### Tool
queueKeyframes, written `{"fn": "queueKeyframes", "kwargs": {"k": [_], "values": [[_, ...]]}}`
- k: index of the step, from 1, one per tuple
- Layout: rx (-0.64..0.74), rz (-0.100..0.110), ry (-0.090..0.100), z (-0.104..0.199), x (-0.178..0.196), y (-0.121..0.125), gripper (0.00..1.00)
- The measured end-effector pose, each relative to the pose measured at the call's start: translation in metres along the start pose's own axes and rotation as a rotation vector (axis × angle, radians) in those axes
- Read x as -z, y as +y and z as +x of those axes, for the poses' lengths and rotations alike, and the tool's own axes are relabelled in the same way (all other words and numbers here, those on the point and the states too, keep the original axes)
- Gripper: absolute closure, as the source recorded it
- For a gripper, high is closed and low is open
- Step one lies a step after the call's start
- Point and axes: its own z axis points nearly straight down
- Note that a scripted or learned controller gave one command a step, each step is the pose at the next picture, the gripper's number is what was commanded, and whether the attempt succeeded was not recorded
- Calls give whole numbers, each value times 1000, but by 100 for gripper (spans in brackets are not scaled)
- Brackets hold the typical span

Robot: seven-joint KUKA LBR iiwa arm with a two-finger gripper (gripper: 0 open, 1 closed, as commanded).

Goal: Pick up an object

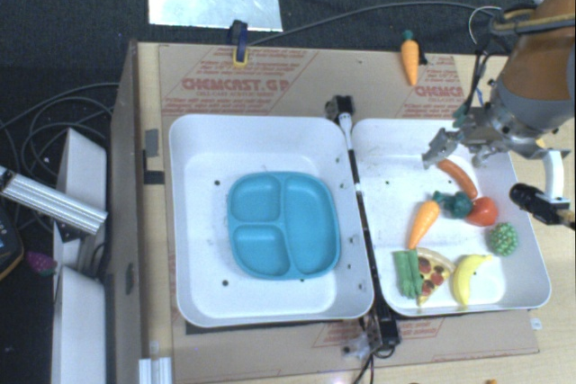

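The arm (540, 58) comes in from the right, its broad orange band uppermost and the grey wrist (531, 108) just below it. From the wrist the body slopes down and to the left into the gripper (450, 146), which sits at the arm's lower left end. The grey metal fingers (438, 145) point left and slightly downward, low over the surface beneath. Whether they are spread or closed cannot be told. Thin cables loop above the band.

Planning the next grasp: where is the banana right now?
The banana lies in the right bin, near its front edge, just right of the pizza slice and below the green grapes.
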Motion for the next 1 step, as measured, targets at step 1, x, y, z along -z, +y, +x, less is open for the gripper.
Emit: {"fn": "queueKeyframes", "kwargs": {"k": [1], "values": [[-1,0,0,-3,-138,-30,0]]}}
